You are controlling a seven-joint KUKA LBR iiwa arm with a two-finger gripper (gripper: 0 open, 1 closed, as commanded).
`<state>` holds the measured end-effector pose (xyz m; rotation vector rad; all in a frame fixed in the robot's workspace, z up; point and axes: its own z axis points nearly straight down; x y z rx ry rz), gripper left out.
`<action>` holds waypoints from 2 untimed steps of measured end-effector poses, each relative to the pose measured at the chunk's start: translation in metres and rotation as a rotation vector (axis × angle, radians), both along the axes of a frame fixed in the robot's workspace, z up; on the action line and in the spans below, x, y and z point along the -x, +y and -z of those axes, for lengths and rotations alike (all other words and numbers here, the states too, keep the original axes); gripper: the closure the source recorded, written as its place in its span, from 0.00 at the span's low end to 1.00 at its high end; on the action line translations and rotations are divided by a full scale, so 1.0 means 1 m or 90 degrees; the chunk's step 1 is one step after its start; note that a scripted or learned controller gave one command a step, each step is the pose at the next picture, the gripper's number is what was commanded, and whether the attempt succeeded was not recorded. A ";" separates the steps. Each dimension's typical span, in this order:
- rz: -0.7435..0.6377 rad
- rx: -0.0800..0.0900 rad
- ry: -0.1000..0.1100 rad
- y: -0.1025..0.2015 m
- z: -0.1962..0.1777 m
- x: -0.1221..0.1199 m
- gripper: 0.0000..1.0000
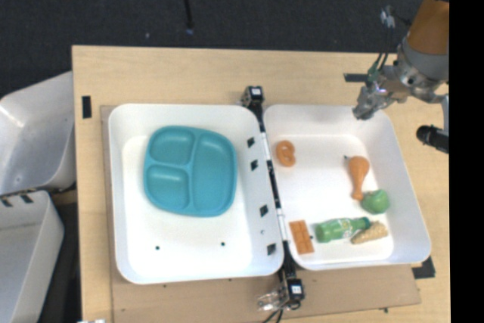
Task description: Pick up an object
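Camera view: the grey two-finger gripper (364, 108) is seen at the upper right, hung over the far right corner of the right shallow white bin (325, 128), below the arm's orange band. Nothing is held in it; whether it is released or clenched cannot be told, since it is small and blurred here.

Below it, well apart, the task's candidates are laid in the right bin. Nearest is an orange toy drumstick (358, 173), pointed toward the near edge, with a round green toy fruit (376, 201) just beside its lower end. Further toward the near rim a green plastic bottle (340, 228) is lying on its side, with a tan, corn-like piece (370, 235) touching or almost touching its right end and a flat orange rectangular block (301, 237) at its left. A small round orange toy (285, 154) is set alone near the divider between the bins.

In the left shallow white bin (128, 238) a teal compartment tray (190, 170) is resting.

The step in hand is judged to be the approach: no object has been chosen or reached. A move inward and downward over one isolated piece is called for; the drumstick or the lone orange toy appears easiest, while the crowded bottle group could be nudged aside.
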<state>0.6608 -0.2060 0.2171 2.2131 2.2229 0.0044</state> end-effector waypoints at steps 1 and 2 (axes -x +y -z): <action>0.000 -0.001 0.003 0.041 -0.004 0.007 1.00; -0.001 -0.001 0.004 0.098 -0.002 0.020 1.00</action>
